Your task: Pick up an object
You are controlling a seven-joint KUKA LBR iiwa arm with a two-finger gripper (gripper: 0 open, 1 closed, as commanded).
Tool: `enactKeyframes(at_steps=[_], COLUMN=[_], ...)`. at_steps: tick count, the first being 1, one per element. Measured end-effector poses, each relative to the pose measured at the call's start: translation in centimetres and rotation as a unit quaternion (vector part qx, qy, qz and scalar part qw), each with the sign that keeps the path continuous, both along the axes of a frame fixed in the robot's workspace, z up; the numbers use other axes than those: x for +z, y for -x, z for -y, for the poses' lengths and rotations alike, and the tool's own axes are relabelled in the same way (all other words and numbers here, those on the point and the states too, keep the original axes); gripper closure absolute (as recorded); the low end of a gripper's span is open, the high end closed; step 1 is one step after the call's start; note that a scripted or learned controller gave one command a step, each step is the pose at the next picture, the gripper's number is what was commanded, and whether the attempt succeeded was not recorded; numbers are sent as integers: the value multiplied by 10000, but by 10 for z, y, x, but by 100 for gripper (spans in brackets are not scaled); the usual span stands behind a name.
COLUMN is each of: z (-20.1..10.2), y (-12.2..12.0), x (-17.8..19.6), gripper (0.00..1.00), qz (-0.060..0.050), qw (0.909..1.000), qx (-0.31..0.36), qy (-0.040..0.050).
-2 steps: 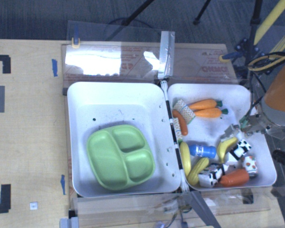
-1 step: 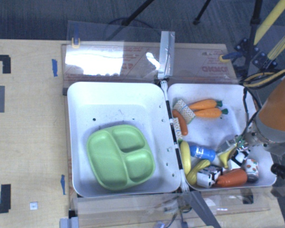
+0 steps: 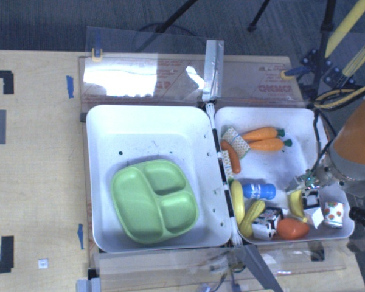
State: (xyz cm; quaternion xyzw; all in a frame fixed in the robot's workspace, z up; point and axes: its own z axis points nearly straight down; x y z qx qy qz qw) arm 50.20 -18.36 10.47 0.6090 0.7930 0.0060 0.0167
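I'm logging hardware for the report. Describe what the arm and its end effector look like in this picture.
At the view's right edge the arm has a broad orange band above a grey wrist section. Below it, the end effector is a small dark assembly with white and greenish parts, and thin dark cables run up beside the wrist. Finer markings are too small to read.

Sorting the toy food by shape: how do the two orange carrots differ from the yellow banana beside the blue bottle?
The two orange carrots with green tops lie crosswise near the right bin's far wall; the yellow banana lies lengthwise along the bin's left wall. The carrots are straight and tapered; the banana is curved. The carrots lie side by side as a pair; the banana lies beside the blue bottle. Both kinds are long and share the right bin.
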Motion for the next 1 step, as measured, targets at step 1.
enactKeyframes(at_steps=[1], z=[-37], y=[-24], x=[79], gripper=[100], qz=[-159], qw=[9993], qx=[-327], qy=[-57])
